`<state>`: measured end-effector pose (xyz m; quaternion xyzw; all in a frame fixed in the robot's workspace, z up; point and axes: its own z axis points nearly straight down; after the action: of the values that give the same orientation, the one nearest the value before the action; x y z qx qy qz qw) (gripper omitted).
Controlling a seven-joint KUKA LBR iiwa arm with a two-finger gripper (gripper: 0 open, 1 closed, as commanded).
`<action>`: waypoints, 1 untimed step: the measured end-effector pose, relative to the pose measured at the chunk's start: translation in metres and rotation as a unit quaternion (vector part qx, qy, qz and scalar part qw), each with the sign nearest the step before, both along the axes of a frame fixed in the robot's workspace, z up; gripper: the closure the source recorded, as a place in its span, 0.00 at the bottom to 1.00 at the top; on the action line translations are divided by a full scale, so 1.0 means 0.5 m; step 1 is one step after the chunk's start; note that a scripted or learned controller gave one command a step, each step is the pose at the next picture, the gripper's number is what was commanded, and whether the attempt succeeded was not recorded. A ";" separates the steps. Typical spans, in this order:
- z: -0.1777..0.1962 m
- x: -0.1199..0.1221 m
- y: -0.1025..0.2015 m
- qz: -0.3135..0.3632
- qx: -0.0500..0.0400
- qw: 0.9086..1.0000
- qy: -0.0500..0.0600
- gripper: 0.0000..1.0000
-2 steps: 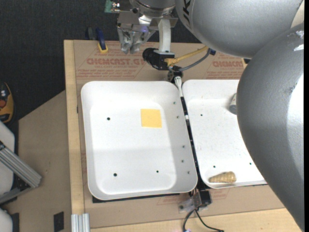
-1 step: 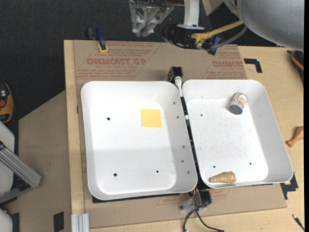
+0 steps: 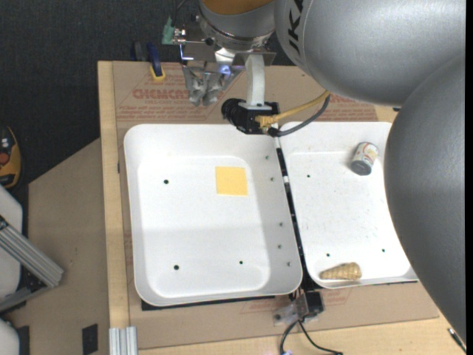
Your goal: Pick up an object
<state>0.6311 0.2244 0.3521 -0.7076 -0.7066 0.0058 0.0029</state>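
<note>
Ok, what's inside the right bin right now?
The right bin holds a small can near its far side and a tan cone-shaped piece at its near edge. The arm covers the bin's right part.

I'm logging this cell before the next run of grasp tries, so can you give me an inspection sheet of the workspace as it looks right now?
Surface: brown bench bearing a left bin and a right bin side by side.
Job's things: yellow square flat in the left bin; small can on its side and a tan cone in the right bin.
Clutter: blue clamp at the bench's far edge.
Hand: hand above the far edge, beyond the bins, holding nothing.
Cables: black cable by the bins' far junction; another cable at the near edge.
Surroundings: metal rail at left.
</note>
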 end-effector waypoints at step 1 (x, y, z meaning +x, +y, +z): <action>0.254 -0.075 0.001 0.002 0.005 1.000 -0.014 1.00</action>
<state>0.5937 0.2250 0.4788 -0.7059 -0.7082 -0.0075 -0.0029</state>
